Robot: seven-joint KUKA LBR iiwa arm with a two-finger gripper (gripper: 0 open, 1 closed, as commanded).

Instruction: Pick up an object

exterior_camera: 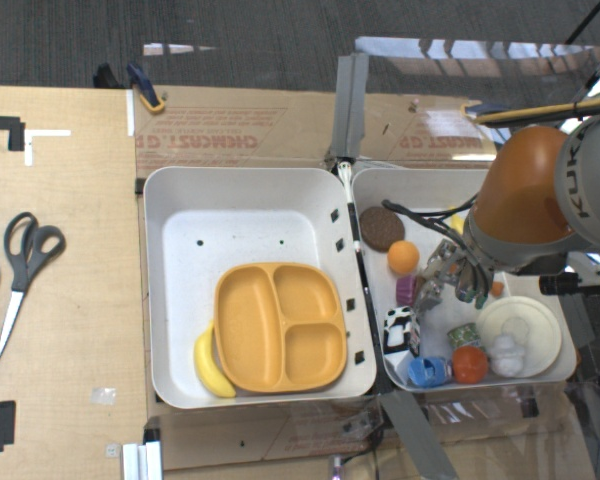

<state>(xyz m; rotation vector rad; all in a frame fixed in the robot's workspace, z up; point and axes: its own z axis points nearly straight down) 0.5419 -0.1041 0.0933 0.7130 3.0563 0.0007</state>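
The arm is reaching in from the right, its orange band (520,193) bulging over the right bin (435,180) and its grey wrist tilting down and leftward into the middle of that bin. The gripper (442,280) is hanging low among the clutter there, its metal fingers pointing down toward the bin floor beside a small purple object (406,289), but they are blurred and tangled with cables, so how they are standing is something I cannot tell, and nothing is plainly sitting between them. Around the gripper the pickable things are lying scattered: an orange ball (403,257) just up and left of it, a dark brown round disc (382,227) beyond that near the bin's left wall, a black-and-white patterned object (398,328) lower down by the same wall, a blue object (427,372) and a red ball (469,364) side by side along the near edge, and a small green piece (463,335) just above the red ball. A white bowl (520,336) is sitting in the bin's right near corner, partly under the arm. In the left bin (170,268) a yellow divided plate (280,326) is lying flat, with a banana (210,364) tucked against its lower left edge, touching it. Out on the wooden bench (60,368), well apart from both bins, a pair of scissors (22,268) is lying with its handles upward.
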